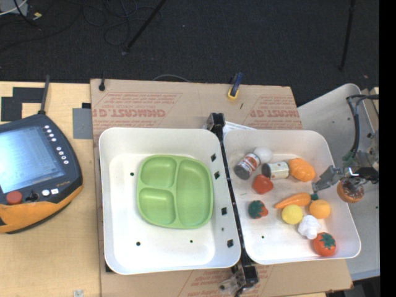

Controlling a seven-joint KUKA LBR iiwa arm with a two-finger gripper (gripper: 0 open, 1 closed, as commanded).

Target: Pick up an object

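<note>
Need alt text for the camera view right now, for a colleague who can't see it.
The gripper hangs over the right edge of the right bin, beside toy foods including a carrot, a lemon and a tomato. The left bin holds a green divided plate.

Lime-green divided plate (174, 191) in left white bin (117, 166). Right white bin (340, 159), relative to red pepper (262, 184): red-labelled can (247, 165) above-left; orange carrot (292, 200), yellow lemon (292, 214), white garlic (308, 227), red tomato (324, 244) to lower right.
</note>
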